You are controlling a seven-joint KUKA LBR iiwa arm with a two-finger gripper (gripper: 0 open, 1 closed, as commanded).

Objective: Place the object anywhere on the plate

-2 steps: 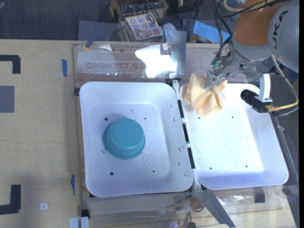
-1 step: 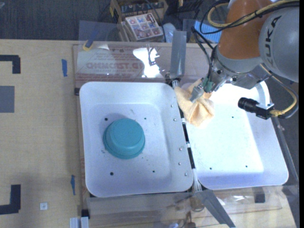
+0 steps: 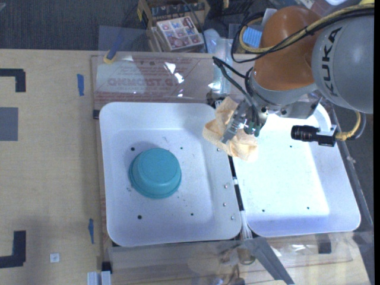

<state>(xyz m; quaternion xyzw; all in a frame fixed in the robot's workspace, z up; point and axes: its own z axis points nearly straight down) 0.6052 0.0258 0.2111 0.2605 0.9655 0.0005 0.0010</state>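
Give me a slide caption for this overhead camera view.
KUKA arm's gripper holds a crumpled tan cloth over the divide between two white bins, teal round plate waiting left.

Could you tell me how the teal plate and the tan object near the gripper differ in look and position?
The teal plate is round, smooth and rigid-looking; the tan object is crumpled and irregular. The plate rests flat in the left bin; the tan object straddles the divide between the bins, under the gripper.

The grey arm (image 3: 344, 52) reaches in from the right, orange band above the wrist, its gripper (image 3: 242, 126) angled down-left over the bins' shared edge.
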